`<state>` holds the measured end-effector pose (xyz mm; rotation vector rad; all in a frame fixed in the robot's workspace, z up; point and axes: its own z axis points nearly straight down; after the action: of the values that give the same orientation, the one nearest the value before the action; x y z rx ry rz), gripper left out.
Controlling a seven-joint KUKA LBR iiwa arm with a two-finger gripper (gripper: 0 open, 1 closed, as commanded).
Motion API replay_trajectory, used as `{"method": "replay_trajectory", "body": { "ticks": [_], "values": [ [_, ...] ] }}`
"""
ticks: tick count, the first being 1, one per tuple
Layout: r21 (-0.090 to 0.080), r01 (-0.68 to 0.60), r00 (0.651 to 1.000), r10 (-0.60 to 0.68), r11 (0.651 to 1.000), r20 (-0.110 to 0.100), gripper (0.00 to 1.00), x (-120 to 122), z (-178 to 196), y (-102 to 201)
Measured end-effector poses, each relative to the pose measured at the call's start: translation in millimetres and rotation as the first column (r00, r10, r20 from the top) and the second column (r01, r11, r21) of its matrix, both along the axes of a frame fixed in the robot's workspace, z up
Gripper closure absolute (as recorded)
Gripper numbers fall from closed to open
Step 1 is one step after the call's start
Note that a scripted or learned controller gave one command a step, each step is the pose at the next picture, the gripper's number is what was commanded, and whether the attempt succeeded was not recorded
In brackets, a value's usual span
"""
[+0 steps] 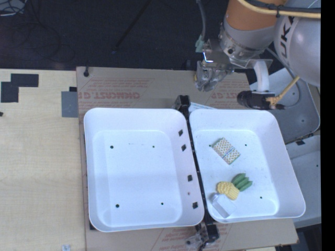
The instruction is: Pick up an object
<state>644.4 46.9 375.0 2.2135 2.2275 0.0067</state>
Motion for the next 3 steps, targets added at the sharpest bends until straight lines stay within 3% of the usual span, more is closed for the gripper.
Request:
{"method": "replay_trajectory", "body": {
  "ticks": [1,2,3],
  "values": [
    [-0.002,0.003,1.0,-0.003,1.0,-0.01,1.0,-1.0,-38.1,28.1],
    [-0.004,0.008,1.0,-0.008,1.0,-0.019,1.0,-74.5,-117.6,7.8],
    [-0.003,0.01,1.0,-0.01,1.0,-0.014,1.0,-131.4,-130.6,-23.1]
  ]
}}
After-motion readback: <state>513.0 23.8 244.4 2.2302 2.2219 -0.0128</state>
